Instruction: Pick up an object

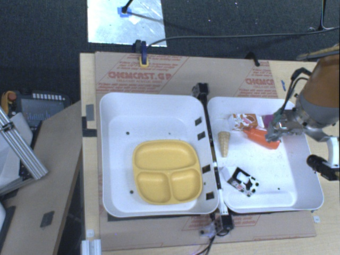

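In the right bin [297, 187] lie an orange carrot-shaped toy [259, 137], a white and red packet [243, 121], a tan cone [224, 142] and a small black and white object [243, 180]. My gripper [274, 130] reaches in from the right and is low over the right end of the orange toy, covering that end. A small purple piece [268, 120] shows just left of the gripper, above the orange toy.
The left bin [114, 142] holds a yellow divided plate [166, 171]. A black divider with clips [207, 137] runs between the two bins. The arm's orange band [325, 84] hangs over the right bin's far right side.
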Robot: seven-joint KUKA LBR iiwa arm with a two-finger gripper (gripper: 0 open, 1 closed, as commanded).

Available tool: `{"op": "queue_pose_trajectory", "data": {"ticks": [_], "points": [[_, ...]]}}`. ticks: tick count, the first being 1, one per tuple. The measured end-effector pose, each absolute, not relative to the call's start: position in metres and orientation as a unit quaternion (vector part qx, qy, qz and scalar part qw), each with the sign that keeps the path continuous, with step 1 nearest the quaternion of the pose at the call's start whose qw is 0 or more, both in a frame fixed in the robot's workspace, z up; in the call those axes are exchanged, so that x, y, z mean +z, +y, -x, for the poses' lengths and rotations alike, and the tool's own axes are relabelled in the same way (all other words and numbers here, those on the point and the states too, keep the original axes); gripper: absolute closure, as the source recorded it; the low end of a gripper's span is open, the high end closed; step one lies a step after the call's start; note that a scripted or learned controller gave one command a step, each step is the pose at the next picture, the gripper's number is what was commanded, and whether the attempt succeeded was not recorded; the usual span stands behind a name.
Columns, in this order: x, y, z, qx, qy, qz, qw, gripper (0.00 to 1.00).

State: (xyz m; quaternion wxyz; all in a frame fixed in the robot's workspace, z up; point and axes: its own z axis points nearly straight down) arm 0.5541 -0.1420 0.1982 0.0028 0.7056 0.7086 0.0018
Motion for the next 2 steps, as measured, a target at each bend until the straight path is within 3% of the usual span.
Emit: {"op": "queue_pose_trajectory", "data": {"ticks": [1, 2], "points": [[0.236, -0.142, -0.556, 0.0016, 0.709, -0.705, 0.003, 1.00], [0.225, -0.089, -0.575, 0.0012, 0.710, -0.704, 0.001, 1.00]]}}
